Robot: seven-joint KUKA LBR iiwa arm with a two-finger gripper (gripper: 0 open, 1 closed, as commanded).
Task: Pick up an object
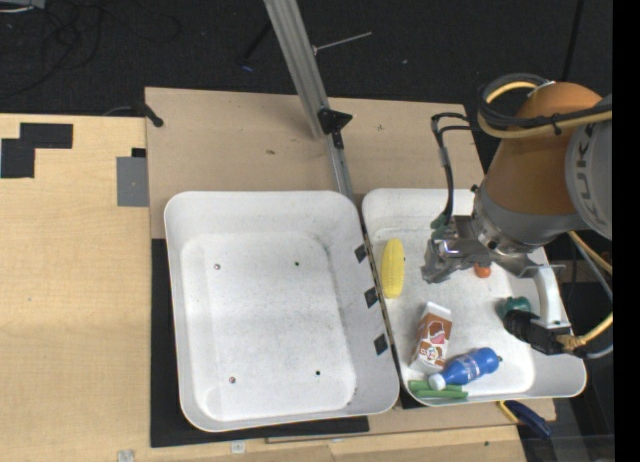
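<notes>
Arm bends over right bin, tool lowered.

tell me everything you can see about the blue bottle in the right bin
The blue bottle looks like glossy plastic, with a white cap end pointing toward the bin's near-left corner. It lies on its side, slanted, near the front edge of the right bin. A green item lies along its lower side, and the small carton sits just left.
</notes>
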